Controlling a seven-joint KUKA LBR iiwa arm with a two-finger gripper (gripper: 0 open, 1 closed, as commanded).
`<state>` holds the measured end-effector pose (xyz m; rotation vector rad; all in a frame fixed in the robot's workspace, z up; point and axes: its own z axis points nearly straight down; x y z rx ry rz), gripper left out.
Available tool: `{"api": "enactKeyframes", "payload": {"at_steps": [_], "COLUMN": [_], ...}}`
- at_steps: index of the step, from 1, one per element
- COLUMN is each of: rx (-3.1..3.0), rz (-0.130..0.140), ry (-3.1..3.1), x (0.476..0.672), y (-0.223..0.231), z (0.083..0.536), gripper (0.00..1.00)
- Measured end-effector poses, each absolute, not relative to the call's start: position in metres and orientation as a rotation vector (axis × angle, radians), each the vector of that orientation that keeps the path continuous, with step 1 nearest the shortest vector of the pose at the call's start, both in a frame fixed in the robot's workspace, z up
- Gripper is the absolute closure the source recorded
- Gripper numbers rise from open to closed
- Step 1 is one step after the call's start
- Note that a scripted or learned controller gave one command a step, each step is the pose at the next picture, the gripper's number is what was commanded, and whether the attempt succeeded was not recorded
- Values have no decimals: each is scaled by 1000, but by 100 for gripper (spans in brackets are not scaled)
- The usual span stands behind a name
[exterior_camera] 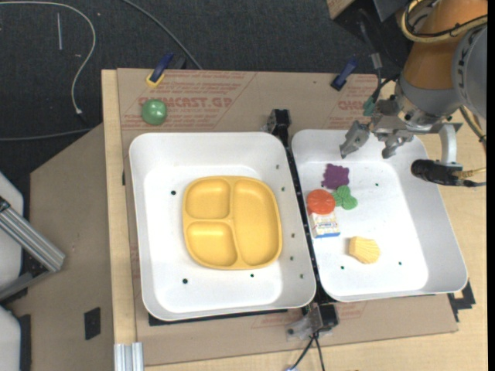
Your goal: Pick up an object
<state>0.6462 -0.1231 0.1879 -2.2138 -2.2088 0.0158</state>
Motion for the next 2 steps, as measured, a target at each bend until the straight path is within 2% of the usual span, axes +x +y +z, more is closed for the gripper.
{"api": "enactKeyframes", "payload": {"at_steps": [1,2], "rx": [-2220,-2217], "rz": [0,4], "ry": [-2220,-2219], "x": [649,651], "y": [-123,-121], "z": [198,146], "gripper": [0,0]}}
